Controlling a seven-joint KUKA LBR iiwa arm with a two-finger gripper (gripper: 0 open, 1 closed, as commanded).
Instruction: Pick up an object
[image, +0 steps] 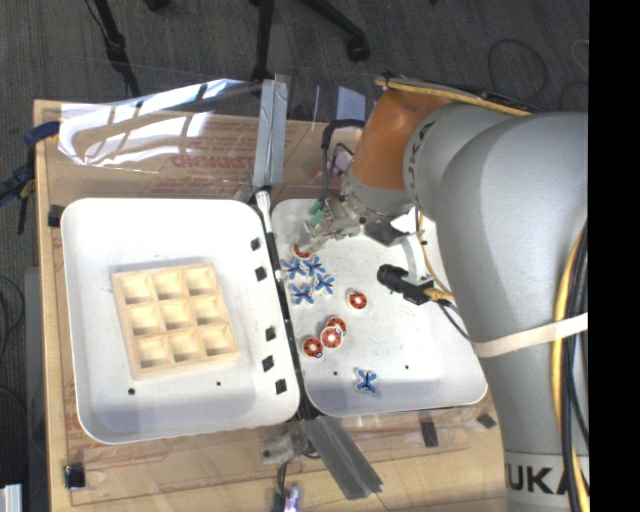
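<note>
The right bin (440, 370) holds small parts. Several blue jack-shaped pieces (303, 270) cluster near its upper left, and one more blue jack (366, 380) lies near the front. Red-and-white rings lie scattered: one ring (357, 299) mid-bin, a group of rings (327, 336) lower left, and one ring (302, 251) right under the tool. My gripper (325, 225) hangs low over the bin's upper-left corner, just above that top ring and the blue cluster. The grey arm and its orange band (385, 145) cover the bin's back and right side.
The left bin (90, 250) holds a pale wooden tray (175, 315) with a three-by-three grid of pockets. Black clips (270, 300) line the ridge between the bins. A black connector (400, 282) on a cable hangs over the right bin's middle. Clear plastic sheeting (160, 130) lies behind the bins.
</note>
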